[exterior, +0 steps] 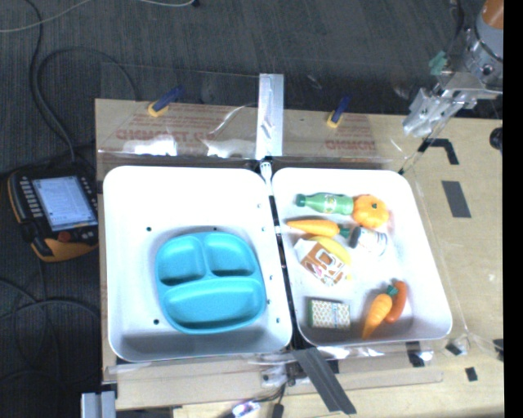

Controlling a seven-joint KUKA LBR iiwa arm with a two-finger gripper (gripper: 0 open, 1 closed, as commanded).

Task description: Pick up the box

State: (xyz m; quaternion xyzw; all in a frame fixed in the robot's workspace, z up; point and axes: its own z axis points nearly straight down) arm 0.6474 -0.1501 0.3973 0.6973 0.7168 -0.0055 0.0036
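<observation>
Above the right bin's [425,269] far corner, gripper [425,110] well clear of the box [323,263], finger spread indiscernible.

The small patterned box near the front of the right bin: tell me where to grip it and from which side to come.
Best guess: come straight down on the small flat box with a greenish patterned top and close across its shorter sides. It lies flat on the floor of the right white bin, with bare floor on its left; the orange carrot lies close on its right. The gripper hangs beyond the bin's far right corner.

Grey arm [472,51], orange band [493,11]
</observation>
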